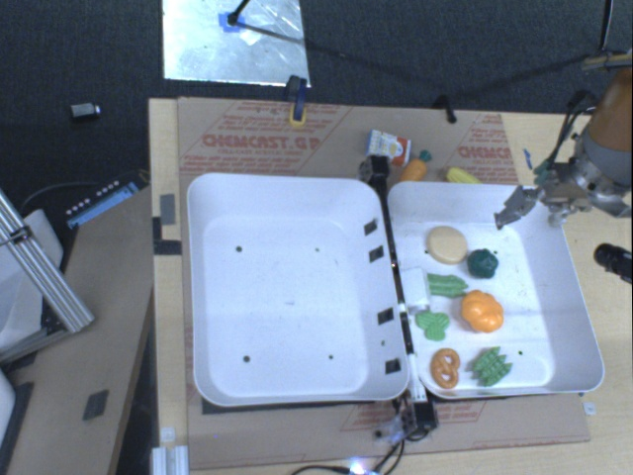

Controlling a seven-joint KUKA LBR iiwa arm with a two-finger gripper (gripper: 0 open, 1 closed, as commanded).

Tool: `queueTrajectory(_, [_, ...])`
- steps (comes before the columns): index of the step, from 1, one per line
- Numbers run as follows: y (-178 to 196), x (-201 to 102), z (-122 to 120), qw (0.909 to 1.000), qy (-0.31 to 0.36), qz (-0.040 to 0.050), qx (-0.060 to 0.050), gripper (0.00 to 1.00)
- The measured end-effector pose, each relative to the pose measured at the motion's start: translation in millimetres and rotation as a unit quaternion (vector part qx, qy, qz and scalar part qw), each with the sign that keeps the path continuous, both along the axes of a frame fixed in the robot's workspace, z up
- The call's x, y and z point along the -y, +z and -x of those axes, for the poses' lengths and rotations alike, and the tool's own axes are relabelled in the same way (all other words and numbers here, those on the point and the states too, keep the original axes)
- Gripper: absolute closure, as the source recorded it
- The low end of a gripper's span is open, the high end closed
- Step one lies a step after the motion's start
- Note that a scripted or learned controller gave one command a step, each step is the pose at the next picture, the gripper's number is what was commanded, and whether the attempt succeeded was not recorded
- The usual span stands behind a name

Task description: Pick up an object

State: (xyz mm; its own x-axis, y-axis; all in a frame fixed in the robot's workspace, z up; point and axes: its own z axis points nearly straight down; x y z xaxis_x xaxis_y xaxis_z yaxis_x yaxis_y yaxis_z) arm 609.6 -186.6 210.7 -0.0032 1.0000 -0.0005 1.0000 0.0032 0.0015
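The right bin [569, 295] holds several toy foods: a beige round bun [446, 244], a dark green round piece [483, 262], an orange pepper [482, 311], a green bean-like piece [446, 286], a small green leafy piece [431, 324], a pretzel [444, 366] and a green ridged leaf [491, 366]. My gripper [530, 209] hangs over the bin's far right part, above and to the right of the bun. Its fingers are spread apart with nothing between them.
The left bin [287, 290] stands beside the right one, joined by black clips [384, 285]. Behind the bins lie a small carton [387, 146], an orange piece [415, 168] and a yellow piece [461, 176]. A metal sheet [234, 28] lies at the back.
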Motion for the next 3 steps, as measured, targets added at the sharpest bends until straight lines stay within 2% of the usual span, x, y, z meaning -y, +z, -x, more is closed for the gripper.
queueTrajectory(1, [-134, -73, -17, 1.0000, 0.004, -0.0026, -0.004, 0.00])
queueTrajectory(2, [-114, -67, -20, 1.0000, 0.001, 0.0000, 0.003, 1.00])
queueTrajectory(3, [-128, -86, 57, 1.0000, -0.002, -0.0014, -0.004, 1.00])
